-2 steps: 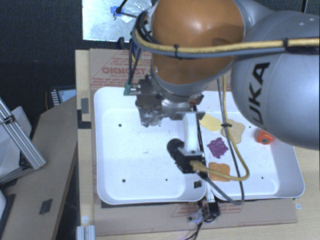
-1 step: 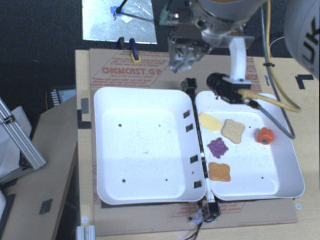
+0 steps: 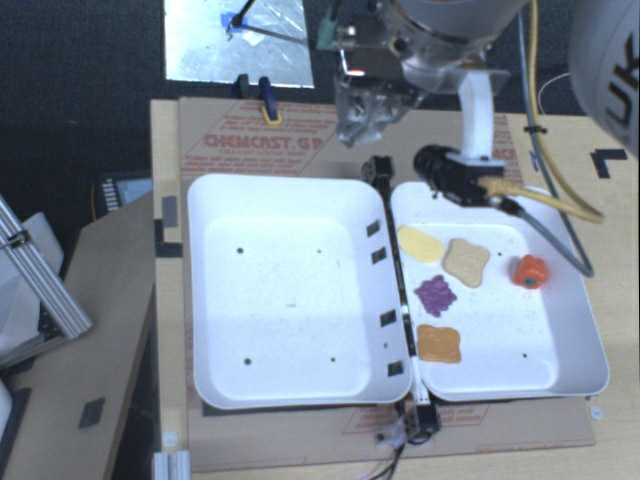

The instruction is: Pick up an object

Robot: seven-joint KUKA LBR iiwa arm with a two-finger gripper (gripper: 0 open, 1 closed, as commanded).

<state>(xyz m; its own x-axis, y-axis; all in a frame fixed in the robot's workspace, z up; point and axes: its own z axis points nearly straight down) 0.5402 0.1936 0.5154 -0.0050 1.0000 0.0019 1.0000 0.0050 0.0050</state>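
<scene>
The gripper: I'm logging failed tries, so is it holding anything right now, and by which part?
Nothing shows between the fingers of the gripper, which hangs above the bench behind the bins. All five items lie in the right bin.

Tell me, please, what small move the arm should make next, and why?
Probably bring the end effector toward the right bin and down. It hangs above the bench beyond both bins, while the yellow piece, tan piece, purple piece and orange pieces all lie in that bin.
</scene>
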